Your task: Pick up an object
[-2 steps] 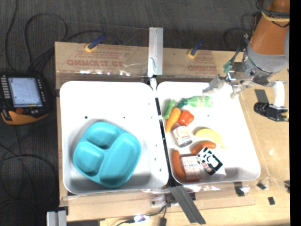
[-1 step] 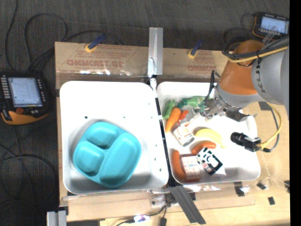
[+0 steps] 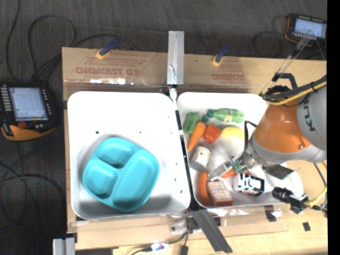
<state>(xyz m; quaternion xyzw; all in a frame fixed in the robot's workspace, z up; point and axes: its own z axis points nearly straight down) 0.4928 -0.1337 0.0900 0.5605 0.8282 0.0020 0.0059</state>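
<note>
Cardboard-brown and small, a box lies at the near edge of the right bin, with an orange-red piece touching its left side. From my seat that is the nearest of the pickable things. In the left bin, a turquoise divided plate rests toward the near side, three compartments up.

A little farther in the right bin I see the gripper down among the toys, near a white cylinder to its left and a black-and-white item to its near right. An orange sliver sits right at the fingertips, but I cannot tell whether the fingers are apart or together, nor whether anything sits between them. The arm, with its orange band, hangs over the bin's right half.

Farther back lie a yellow lemon-like fruit, a red block, a carrot, a green pepper-like piece and, against the far wall, a green bottle on its side. All are crowded close together.

Beyond the bins, two clamps pin a cardboard sheet, and a teach pendant sits on the floor at far left.
</note>
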